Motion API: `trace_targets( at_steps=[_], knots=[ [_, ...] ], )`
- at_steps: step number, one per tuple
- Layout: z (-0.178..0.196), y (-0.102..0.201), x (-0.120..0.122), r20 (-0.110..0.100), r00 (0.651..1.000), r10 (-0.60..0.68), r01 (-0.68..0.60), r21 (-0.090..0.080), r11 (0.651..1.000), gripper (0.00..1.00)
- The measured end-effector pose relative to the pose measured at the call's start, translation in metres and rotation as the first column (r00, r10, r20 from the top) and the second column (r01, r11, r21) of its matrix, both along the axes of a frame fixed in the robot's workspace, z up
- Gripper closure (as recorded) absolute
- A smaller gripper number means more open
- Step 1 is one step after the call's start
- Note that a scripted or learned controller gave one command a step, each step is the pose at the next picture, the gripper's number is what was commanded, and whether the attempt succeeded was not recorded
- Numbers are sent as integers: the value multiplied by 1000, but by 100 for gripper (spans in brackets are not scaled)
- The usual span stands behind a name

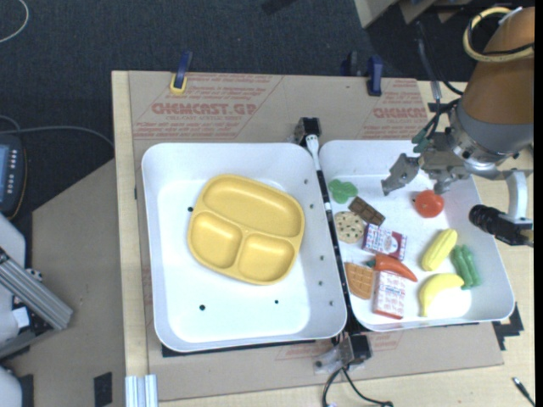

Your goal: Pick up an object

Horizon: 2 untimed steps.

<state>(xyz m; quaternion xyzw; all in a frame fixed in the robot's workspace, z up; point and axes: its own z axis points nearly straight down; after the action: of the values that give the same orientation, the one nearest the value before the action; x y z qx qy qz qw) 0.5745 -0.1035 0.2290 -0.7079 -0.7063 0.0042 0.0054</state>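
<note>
Overhead, the robot's hand [422,175] hangs with its grey fingers [399,176] spread apart and nothing between them, above the far part of the right bin [502,299], which sits on the surface beside the left bin [161,253]. The likeliest target, a small red tomato [428,203], lies just near of the fingertips and apart from its neighbours. It looks like a light, hard plastic toy, smooth and rounded, so it may well slip or roll; a pinch across its widest middle seems the safest hold. To its left lie a green piece [343,191], a brown bar [366,211] and a cookie [348,226]; nearer the camera are a red-and-white packet [384,242], a waffle [360,280], two yellow bananas [439,249], and a green bean pod [465,266]. The left bin carries a yellow divided tray [245,228], broad and shallow, a poor fit for the fingers.
</note>
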Motion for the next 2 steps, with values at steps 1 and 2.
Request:
trace_targets(
  at_steps=[1,2],
  knots=[
    [8,0,3,14,1000,3,-3,-2,1000,0],
    [-46,3,-8,8,1000,2,-2,0,1000,0]
  ],
)
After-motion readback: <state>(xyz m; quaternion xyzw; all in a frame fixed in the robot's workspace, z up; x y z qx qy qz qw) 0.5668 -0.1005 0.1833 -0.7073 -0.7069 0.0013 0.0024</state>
